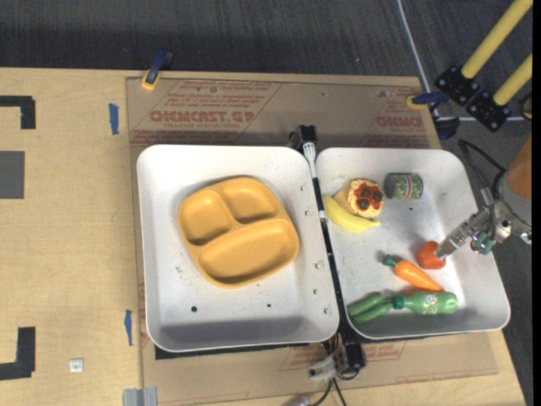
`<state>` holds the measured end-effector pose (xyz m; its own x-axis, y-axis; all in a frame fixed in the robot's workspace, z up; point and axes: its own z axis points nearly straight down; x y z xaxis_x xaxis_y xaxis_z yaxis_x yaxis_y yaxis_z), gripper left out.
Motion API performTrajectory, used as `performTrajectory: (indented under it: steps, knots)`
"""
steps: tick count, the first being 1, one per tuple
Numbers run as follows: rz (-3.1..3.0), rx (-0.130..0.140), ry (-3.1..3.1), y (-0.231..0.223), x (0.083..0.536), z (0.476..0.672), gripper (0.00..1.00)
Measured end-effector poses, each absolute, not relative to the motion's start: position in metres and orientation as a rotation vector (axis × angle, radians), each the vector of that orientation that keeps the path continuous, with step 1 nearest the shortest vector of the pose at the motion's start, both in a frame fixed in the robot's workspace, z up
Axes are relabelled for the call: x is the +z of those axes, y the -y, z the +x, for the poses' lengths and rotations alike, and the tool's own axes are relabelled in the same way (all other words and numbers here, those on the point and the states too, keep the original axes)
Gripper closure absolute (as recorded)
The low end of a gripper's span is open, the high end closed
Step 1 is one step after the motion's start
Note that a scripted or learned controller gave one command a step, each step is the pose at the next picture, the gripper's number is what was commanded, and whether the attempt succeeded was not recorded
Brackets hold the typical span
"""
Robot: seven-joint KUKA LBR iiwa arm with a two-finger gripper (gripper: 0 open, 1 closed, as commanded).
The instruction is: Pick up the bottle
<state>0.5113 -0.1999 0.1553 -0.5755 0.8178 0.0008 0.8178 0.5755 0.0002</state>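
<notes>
Green plastic marks the bottle [412, 304], which lies on its side along the near edge of the right bin [478, 194], its paler labelled body pointing right and its darker green end pointing left toward the divider between the bins. Just beyond it, toward the far side, an orange carrot [411, 272] lies at a slant, its green top to the left. A small red tomato-like piece [430, 256] sits just to the right of the carrot's far end, and the tool [454, 241] reaches in from the right edge of the bin with its tip right at this red piece; whether it is open or closed cannot be told from this angle, and nothing is seen held in it. The tool is well apart from the bottle, with the carrot between them. In the far part of the same bin a yellow banana [345, 216] lies beside a round pastry [366, 195] topped with red and dark berries, and a small green can [403, 185] rests on its side to the right of the pastry. The left bin [161, 227] holds a yellow divided plate [238, 230] with three compartments, lying roughly in its middle. Both bins rest on a brown cardboard sheet [211, 112] spread over the pale wooden worktop [59, 227].
</notes>
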Motion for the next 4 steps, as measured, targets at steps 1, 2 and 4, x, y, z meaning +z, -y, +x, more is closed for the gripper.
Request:
performTrajectory:
  steps: [1, 2, 4]
  knots:
    - [-0.890, 0.000, 3.020, 0.224, 0.216, 0.583, 1.00]
    - [-0.325, -0.001, 3.131, 0.223, 0.109, 0.644, 1.00]
    - [0.971, 0.001, 2.994, 0.223, 0.087, 0.658, 1.00]
